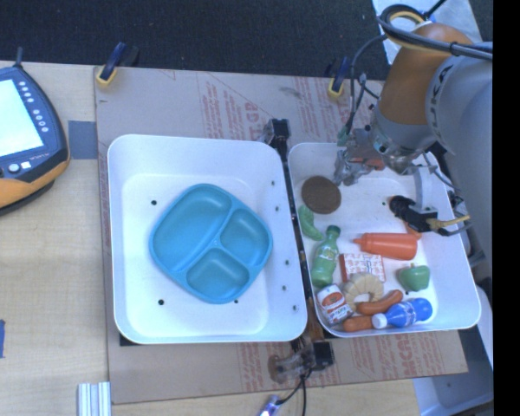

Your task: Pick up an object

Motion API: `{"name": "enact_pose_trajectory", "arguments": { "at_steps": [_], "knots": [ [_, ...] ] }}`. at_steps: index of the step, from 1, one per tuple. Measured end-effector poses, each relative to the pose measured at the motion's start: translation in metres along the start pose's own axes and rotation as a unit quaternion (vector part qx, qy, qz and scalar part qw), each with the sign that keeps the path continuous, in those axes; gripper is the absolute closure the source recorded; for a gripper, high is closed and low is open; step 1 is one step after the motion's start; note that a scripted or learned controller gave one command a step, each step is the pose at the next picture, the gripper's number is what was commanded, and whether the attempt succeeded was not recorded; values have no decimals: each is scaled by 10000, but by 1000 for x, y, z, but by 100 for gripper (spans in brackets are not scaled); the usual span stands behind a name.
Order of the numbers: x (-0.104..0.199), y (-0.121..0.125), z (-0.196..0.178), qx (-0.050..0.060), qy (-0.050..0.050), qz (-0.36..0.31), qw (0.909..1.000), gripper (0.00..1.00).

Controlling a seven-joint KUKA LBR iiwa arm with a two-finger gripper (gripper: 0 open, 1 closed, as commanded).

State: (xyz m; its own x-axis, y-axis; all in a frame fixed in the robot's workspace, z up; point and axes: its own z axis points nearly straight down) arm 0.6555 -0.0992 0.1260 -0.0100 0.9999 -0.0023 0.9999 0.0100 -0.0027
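Claw (357,165) at upper right bin (455,310), just above-right of brown disc (321,195), finger state can't tell, blue tray (211,243) centre of left bin (121,232)

A blue divided plate (211,243) is sat in the left bin (121,232). The right bin (459,271) is crammed with toy food: a carrot (387,245), green bottle (325,256), brown disc (321,195), sausages (374,306). The gripper (351,167) is hung over that bin's far corner, just beside the disc.
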Motion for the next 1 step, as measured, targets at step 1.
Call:
{"name": "enact_pose_trajectory", "arguments": {
  "at_steps": [1],
  "knots": [
    [0, 0, 0, 2, 0, -2, 10000, 0]
  ]
}}
